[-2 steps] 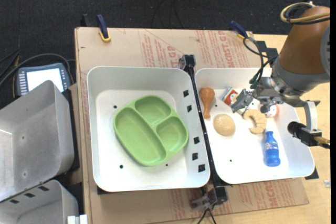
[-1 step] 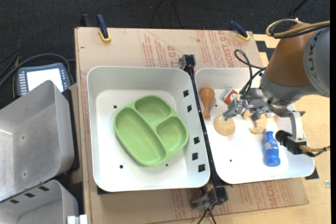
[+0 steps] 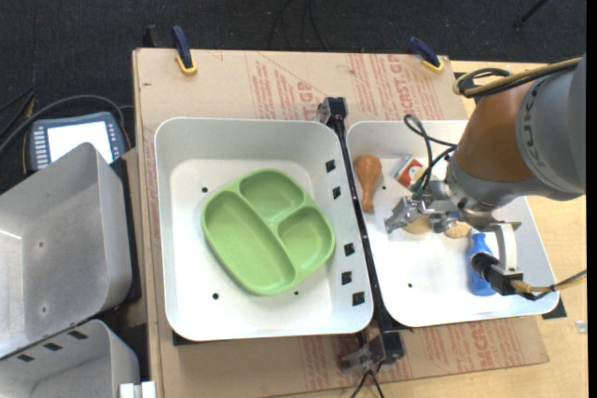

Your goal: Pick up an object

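Wooden drumstick-shaped piece: in the right bin, upper left part; long axis near vertical in the frame, bulbous end up, narrow end down. Lies just left of the claw, apart from it. Claw: low over the bin's centre; opening cannot be told; nothing visibly held. Arm: enters from the right, bent downward.

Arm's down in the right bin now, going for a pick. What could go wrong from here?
1. The gripper sits low among crowded items: the brown wooden pin-shaped piece, the small red and white packet and the blue object. It may nudge them or close on nothing.
2. The black cable looping off the wrist could snag on the right white bin.
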`<state>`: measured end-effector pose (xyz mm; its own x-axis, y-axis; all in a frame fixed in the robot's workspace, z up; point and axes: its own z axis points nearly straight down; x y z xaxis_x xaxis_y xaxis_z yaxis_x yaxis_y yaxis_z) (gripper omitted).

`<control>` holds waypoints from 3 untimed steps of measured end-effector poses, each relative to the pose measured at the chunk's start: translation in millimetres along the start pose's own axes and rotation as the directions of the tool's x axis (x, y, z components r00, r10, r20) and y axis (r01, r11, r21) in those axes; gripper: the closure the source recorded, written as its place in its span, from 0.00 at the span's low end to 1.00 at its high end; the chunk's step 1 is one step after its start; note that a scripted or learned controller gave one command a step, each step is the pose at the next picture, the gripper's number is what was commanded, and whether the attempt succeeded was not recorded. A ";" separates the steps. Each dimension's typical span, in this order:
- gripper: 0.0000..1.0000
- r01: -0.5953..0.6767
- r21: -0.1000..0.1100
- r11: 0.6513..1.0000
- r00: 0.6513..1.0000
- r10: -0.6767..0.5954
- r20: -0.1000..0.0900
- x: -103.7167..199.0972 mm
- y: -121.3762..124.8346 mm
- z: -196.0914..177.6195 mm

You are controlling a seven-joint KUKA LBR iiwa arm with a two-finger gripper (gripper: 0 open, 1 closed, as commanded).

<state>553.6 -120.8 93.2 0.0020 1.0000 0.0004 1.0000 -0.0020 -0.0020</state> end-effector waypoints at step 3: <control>1.00 0.005 -0.005 1.000 1.000 -0.005 0.001 4.2 0.6 -117.5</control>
<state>554.5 -116.6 210.7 -0.0030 1.0000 -0.0009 1.0000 0.0030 0.0031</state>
